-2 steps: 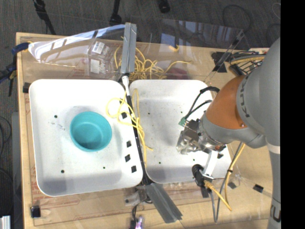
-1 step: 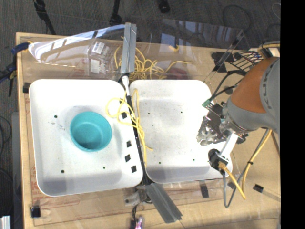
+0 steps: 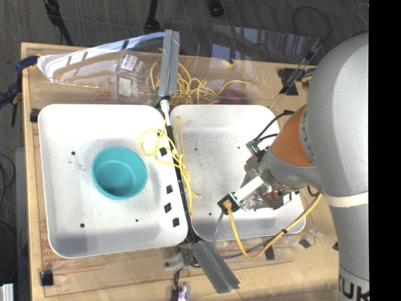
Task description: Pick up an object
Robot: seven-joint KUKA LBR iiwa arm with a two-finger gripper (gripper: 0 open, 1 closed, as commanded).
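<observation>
The pincer (image 3: 268,196) hangs low in the right bin (image 3: 213,137), probably hunting for something to grab, open or closed I can't tell, while the teal bowl (image 3: 119,172) sits upright, well apart, in the left bin (image 3: 62,137).

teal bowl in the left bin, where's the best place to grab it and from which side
Pinch the teal bowl by its rim, coming straight down from above. It sits upright, mouth open, so the thin rim is exposed; the round body likely offers no flat sides.
</observation>
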